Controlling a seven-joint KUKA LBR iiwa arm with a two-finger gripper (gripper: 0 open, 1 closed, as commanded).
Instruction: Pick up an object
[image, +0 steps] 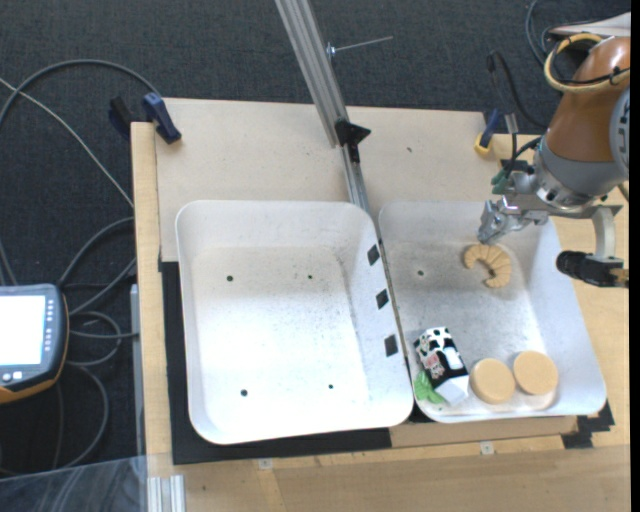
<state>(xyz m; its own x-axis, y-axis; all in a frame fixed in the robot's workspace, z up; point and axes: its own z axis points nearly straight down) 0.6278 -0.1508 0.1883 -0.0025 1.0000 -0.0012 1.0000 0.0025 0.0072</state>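
In the right bin (570, 330) lies a tan croissant (488, 263) near the back. Along the front edge sit two round tan biscuits (492, 381) (535, 373) side by side, and left of them a small black-and-white cow-patterned carton (441, 360) with a green bit beside it. My gripper (492, 226) hangs at the back of the right bin, just above and behind the croissant, with nothing visibly between its fingers. The grey arm with its orange band (590, 100) comes in from the upper right.
The left bin (200, 300) stands beside the right one. A slanted metal rail (330, 100) runs down between the bins. A pendant with a screen (25, 335) and cables lie on the floor at the left. Blue clamps (160, 115) hold the bench's back corners.
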